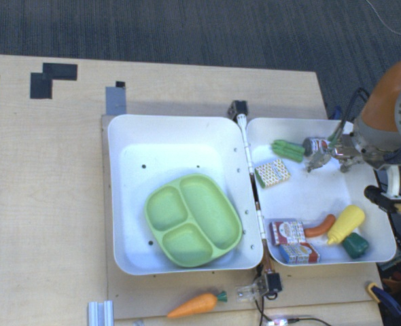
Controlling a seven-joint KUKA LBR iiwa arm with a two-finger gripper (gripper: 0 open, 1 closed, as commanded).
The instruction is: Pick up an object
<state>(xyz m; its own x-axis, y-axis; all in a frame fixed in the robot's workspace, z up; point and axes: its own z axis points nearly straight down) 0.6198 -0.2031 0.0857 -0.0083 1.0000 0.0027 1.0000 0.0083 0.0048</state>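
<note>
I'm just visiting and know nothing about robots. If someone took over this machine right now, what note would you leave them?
Gripper: low over the far end of the right bin, next to the green toy vegetable; nothing visibly between its fingers.
Right bin also holds a patterned block, a red-and-white carton, an orange sausage-like piece and a yellow bottle.
Left bin: a green divided plate.
A toy carrot lies on the bench in front of the bins.
Done: nothing picked up yet. Left: grasp one object and lift it.
</note>
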